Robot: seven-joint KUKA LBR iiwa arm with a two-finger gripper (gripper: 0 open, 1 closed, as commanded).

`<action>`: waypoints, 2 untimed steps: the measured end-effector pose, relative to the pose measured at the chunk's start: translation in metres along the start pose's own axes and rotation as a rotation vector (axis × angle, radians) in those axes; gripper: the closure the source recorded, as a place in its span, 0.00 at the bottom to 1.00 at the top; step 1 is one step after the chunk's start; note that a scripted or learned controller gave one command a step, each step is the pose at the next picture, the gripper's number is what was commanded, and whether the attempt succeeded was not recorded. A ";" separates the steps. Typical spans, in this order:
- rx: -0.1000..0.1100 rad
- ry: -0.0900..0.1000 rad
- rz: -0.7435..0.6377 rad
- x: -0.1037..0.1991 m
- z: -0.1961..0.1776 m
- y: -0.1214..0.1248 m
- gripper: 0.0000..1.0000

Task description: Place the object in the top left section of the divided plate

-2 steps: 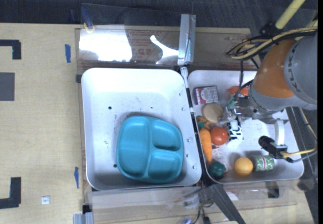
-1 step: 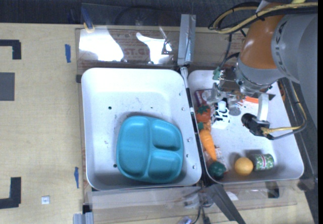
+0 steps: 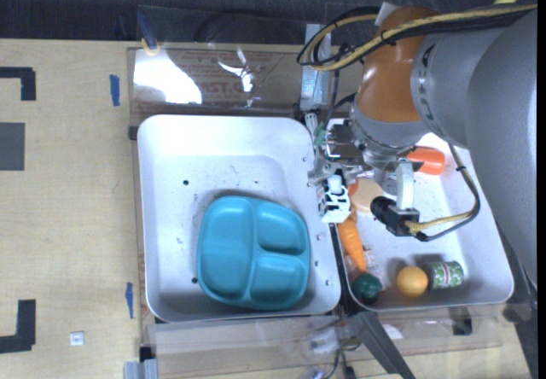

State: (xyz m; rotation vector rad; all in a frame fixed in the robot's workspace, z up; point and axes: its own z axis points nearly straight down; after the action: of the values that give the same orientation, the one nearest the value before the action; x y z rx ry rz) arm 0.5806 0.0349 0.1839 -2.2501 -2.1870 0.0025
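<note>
Plywood bench (image 3: 60, 198) filled the left of the camera view, with black tape marks along its edge. Next came the left bin (image 3: 171, 147), white and shallow, and in its lower half lay the blue divided plate (image 3: 253, 251), its three sections bare. Across the seam sat the right bin (image 3: 486, 258), where the grey arm (image 3: 486, 70) with its orange band reached down over the upper half. The pincer (image 3: 337, 189) hung at the right bin's left wall, just above and touching the upper end of the orange carrot (image 3: 351, 245), which lay along that wall with its green top pointing down toward a dark green ball (image 3: 368, 286). Whether the pincer was open, closed or gripping the carrot could not be told; wrist hardware and cables hid the tips. Further right, near the bin's lower rim, rested an orange fruit (image 3: 412, 280) and, just beside it, a small green can (image 3: 445, 274) on its side. An orange-red object (image 3: 431, 160) showed beside the wrist.
</note>
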 end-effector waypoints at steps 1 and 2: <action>-0.024 0.000 0.024 0.007 0.003 0.004 1.00; -0.009 0.004 -0.124 0.036 0.027 -0.001 1.00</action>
State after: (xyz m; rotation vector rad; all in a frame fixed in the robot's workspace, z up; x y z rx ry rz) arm 0.5804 0.0713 0.1567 -2.1120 -2.3252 -0.0126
